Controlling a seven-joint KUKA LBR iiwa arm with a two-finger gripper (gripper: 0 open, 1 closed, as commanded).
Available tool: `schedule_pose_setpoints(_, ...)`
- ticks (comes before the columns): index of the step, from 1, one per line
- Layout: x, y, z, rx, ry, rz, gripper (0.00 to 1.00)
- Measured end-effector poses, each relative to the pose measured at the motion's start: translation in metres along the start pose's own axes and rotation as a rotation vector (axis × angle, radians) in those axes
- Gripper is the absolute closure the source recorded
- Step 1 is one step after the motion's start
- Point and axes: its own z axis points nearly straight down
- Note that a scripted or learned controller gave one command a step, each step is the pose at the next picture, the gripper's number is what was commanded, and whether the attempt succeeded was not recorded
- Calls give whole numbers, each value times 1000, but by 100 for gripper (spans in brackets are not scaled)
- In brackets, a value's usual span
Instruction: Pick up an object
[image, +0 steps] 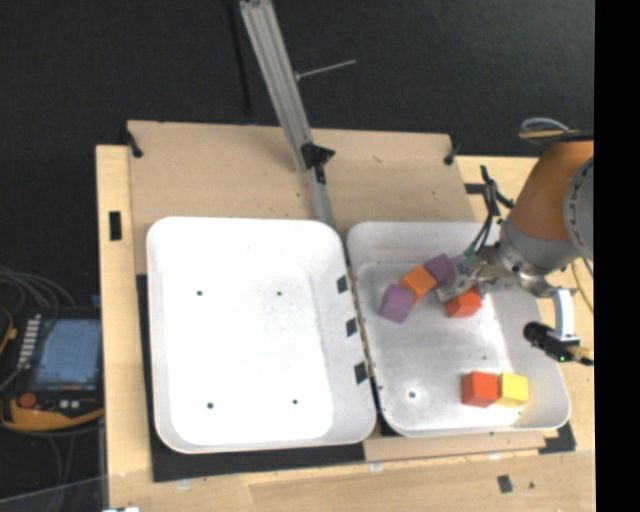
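Note:
In the right bin (440, 410) lie several blocks. A purple block (397, 302) sits at the left, an orange block (419, 281) touches a second purple block (439, 268), and a red block (463, 304) lies just to their right. Near the bin's front right corner, a red-orange block (481, 388) stands against a yellow block (514, 388). My gripper (470, 280) hangs low over the red block, right beside the second purple block. The arm's wrist hides much of the gripper.
The left bin (250, 330) stands beside the right one. A slanted metal pole (285, 100) rises behind the bins. A handheld pendant (60, 360) lies off the bench at the left. The arm's orange band (550, 185) is at the right.

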Motion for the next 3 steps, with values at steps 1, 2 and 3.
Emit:
schedule_pose_setpoints(1, 0, -3, -45, 1, 1, 1, 100)
schedule_pose_setpoints(2, -4, -4, -89, 0, 1, 1, 100)
schedule_pose_setpoints(3, 0, -10, -146, -1, 1, -5, 100)
